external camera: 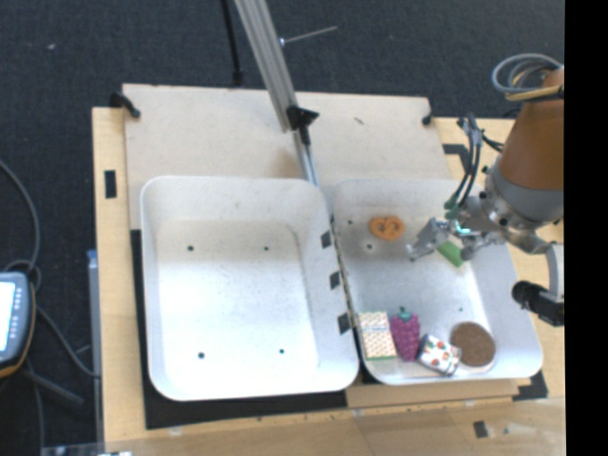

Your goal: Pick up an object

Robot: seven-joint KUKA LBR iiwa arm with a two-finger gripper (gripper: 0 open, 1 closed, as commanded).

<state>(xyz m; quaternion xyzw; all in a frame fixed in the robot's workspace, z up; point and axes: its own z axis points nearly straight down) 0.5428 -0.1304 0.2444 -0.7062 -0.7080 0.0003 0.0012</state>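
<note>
The arm (532,150) enters from 3 o'clock, its orange band showing above the grey wrist. The gripper (439,240) hangs over the right bin (494,274), in that bin's 1 o'clock part. A small green object (451,253) sits right at the fingertips; at this slant I cannot tell whether it is clamped or lying on the bin floor just beside them, nor whether the fingers are spread or closed.

Contents of the right bin: an orange pretzel-shaped piece (386,227) toward 11 o'clock, well apart from the gripper. Along the 6 o'clock wall there is a row of four: a pale patterned box (376,335), a magenta grape-like cluster with a green top (406,335) touching the box at its 3 o'clock side, a white item with red spots (438,353) just beside the cluster, and a brown round disc (472,344) at the 3 o'clock end of the row.

The left bin (237,283) lies at 9 o'clock of the right bin, their rims touching. A slanted metal pole (271,55) runs from 12 o'clock down to the bins' shared edge.
</note>
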